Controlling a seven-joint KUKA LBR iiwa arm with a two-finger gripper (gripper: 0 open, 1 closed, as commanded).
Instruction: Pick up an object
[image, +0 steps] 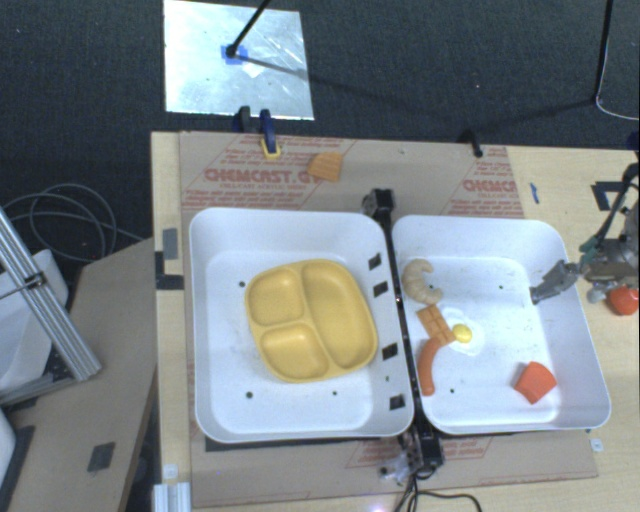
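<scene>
The right bin (560, 240) holds several small food toys. A tan curled shrimp (420, 281) lies near its left wall. Below it are an orange strip (435, 322), a fried egg (464, 335) and an orange-red sausage (427, 367). An orange-red block (535, 382) sits at the bin's front right. My gripper (552, 283) hangs over the right side of this bin, well clear of all the toys, with nothing seen in it. It reaches in from the right edge.
The left bin (215, 300) carries a yellow three-compartment plate (311, 319). A black divider (392, 300) joins the two bins. A small tan block (325, 165) lies on the cardboard behind the bins. A red object (624, 299) sits beside the arm at the far right.
</scene>
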